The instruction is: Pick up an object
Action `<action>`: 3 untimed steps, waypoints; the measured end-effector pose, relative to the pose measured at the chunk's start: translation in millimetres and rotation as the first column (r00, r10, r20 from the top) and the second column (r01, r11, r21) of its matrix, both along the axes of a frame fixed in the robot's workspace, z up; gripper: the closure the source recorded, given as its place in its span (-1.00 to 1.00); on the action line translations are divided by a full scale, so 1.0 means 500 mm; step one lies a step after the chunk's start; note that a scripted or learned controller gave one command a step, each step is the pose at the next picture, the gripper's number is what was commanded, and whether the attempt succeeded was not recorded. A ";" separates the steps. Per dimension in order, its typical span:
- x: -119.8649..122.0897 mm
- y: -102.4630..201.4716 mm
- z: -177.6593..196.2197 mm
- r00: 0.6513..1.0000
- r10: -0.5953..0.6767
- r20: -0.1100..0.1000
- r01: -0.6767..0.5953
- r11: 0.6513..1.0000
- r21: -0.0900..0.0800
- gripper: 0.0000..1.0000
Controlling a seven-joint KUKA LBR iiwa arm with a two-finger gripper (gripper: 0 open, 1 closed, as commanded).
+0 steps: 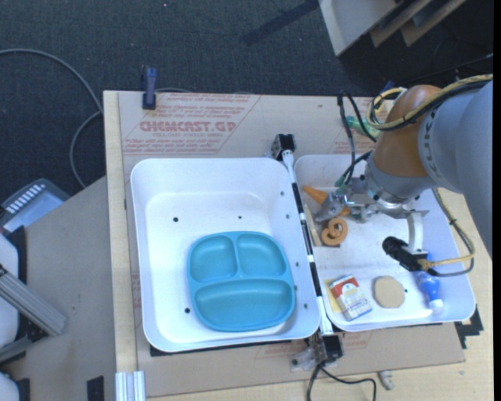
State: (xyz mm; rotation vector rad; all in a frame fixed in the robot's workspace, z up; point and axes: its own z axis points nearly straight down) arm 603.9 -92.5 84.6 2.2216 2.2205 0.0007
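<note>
Gripper [342, 205] low in right bin [462, 301]; claw state impossible to tell. Pretzel [334, 232] close at 6 o'clock, orange wedge [315, 193] at 10 o'clock.

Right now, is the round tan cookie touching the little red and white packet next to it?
Apart. The camera view shows a strip of white bin floor between the round tan cookie and the packet.

Dark carpet floor [196, 47] behind bench; grey cable [74, 141] loops off bench's far-left corner; pale furniture [391, 23] beyond far-right corner.
</note>
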 end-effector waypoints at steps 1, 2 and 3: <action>-0.014 -0.004 0.000 1.000 0.000 -0.003 0.000 1.000 0.001 -1.00; -0.014 -0.004 0.000 1.000 0.000 -0.003 0.000 1.000 0.001 -1.00; -0.013 -0.004 0.020 1.000 -0.001 -0.001 0.001 1.000 0.001 1.00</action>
